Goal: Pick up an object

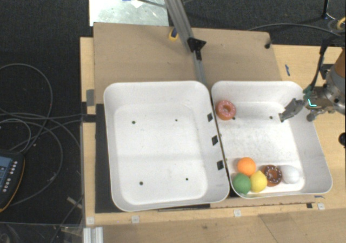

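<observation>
In the right bin's (311,152) near corner cluster a green ball (241,184), a yellow lemon (259,182), an orange (246,166), a chocolate doughnut (271,175) and a white egg (291,174). A pink doughnut (225,109) lies at its far left corner. The gripper (292,109) hangs at the far right edge (fingers slightly parted, holding nothing).

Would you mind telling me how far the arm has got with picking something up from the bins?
Nothing looks picked yet. The gripper sits over the right bin's far right rim, with nothing between its fingers. The pink donut lies near the divider; the orange ball, green ball, yellow lemon, chocolate donut and white egg are clustered at the near edge. Reaching, grasping and lifting all remain.
</observation>
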You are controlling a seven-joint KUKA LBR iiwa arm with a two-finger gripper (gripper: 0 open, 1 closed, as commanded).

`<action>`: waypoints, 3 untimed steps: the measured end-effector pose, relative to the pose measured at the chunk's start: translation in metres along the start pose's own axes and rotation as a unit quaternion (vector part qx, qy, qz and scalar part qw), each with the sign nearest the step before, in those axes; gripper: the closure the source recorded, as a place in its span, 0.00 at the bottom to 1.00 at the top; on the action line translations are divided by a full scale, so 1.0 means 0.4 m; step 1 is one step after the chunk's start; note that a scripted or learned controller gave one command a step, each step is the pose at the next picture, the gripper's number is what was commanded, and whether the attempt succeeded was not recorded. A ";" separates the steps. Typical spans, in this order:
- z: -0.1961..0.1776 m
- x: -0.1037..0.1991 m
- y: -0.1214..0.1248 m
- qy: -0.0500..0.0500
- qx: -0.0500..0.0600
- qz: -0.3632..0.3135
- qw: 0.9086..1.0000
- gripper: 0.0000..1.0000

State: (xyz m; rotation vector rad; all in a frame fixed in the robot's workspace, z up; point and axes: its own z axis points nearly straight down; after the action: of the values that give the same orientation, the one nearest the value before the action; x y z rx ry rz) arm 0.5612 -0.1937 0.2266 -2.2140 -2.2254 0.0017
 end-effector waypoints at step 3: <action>0.205 0.006 -0.013 0.000 0.000 0.002 1.000 0.00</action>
State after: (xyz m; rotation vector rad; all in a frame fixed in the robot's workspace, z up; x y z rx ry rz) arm 0.5559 -0.1914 0.1446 -2.2190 -2.2205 0.0016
